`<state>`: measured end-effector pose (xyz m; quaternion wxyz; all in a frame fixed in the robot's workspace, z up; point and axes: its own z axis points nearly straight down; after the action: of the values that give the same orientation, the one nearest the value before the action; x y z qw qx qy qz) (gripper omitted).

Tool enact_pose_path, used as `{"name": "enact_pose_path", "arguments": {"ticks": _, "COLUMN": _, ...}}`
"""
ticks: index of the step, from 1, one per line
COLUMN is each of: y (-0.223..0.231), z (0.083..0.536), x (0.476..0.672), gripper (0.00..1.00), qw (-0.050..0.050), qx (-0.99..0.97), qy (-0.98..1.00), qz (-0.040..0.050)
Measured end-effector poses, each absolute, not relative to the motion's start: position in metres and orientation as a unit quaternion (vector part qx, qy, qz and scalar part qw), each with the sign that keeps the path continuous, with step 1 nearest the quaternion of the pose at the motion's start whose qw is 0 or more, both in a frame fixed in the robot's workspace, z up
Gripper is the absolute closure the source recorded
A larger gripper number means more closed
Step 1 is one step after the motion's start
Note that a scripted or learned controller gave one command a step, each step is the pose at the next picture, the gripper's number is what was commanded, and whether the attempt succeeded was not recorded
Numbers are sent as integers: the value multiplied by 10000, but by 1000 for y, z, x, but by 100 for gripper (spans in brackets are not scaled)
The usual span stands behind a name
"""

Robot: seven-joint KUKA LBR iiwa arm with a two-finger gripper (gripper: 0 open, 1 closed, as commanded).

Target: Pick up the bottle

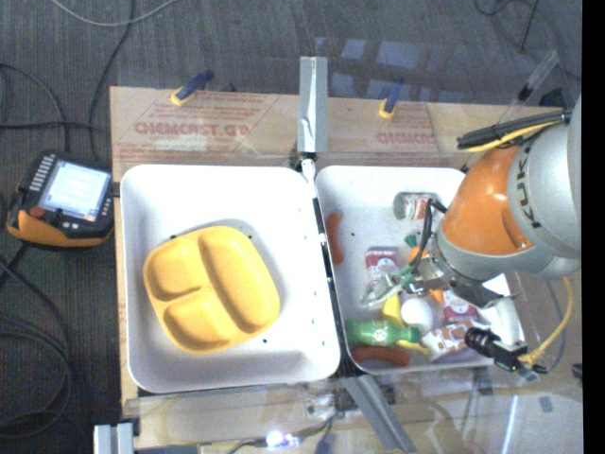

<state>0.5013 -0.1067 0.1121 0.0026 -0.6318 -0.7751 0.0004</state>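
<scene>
Orange and black plastic marks the handheld pendant (60, 200) lying on the dark carpet at the far left, its lit screen facing up. Next comes the left bin (142, 348), shallow and glossy white with rounded corners, holding a yellow divided plate (211, 287) with three smooth compartments, set slightly askew. A brown cardboard sheet (217, 126) with faded red print lies under both bins, and a grey metal post (311, 107) stands at the seam between them.

The right bin (364, 183) holds a clutter of small things. A thin red piece (333, 237) lies along its left wall. The green bottle (382, 333), smooth plastic and lying on its side, rests near the front edge of this bin, with a red sausage-shaped item (381, 355) just in front of it. A crumpled silver can (413, 205) sits toward the back.

The gripper (413, 277) hangs low over the clutter in the middle of the right bin, just behind and to the right of the bottle, close to it; whether they touch, or whether the pincer is apart or together, I cannot tell, since the wrist hides it. The arm (544, 197) reaches in from the right, its orange band bulging above the wrist and the grey link behind it.
</scene>
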Motion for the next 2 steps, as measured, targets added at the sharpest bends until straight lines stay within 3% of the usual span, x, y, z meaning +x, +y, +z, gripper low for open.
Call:
{"name": "enact_pose_path", "arguments": {"ticks": 1, "y": -107, "z": 90, "x": 488, "gripper": 0, "qw": -70, "qx": -5163, "qy": -8564, "qz": -14}}
{"name": "enact_pose_path", "arguments": {"ticks": 2, "y": -56, "z": 183, "x": 484, "gripper": 0, "qw": 3, "qx": -3523, "qy": -9359, "qz": 1}}
